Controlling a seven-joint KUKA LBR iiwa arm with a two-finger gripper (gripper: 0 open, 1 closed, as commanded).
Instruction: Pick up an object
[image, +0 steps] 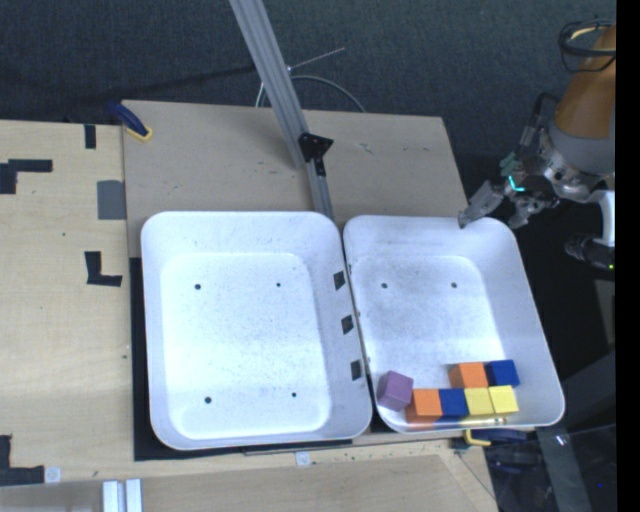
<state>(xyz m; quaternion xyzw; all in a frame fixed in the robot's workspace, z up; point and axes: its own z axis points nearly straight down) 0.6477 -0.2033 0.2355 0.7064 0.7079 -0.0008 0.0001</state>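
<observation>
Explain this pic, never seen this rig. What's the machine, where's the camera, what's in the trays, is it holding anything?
It is one picture from a fixed camera above the bench, looking down at a slant. The machine is a robot arm, grey with an orange band, reaching in from the right. Its hand is at the upper right, over the far corner of the right bin, well away from the blocks. Nothing is visible in the hand, and I cannot tell from this angle how it is set.

Two shallow white bins sit side by side. The left bin is speckled with a few dark dots. In the right bin's near corner lies a cluster of small blocks: a purple block slightly apart, two orange blocks, two blue blocks and two yellow blocks, packed together. The job is to pick one up; that has not begun.
</observation>
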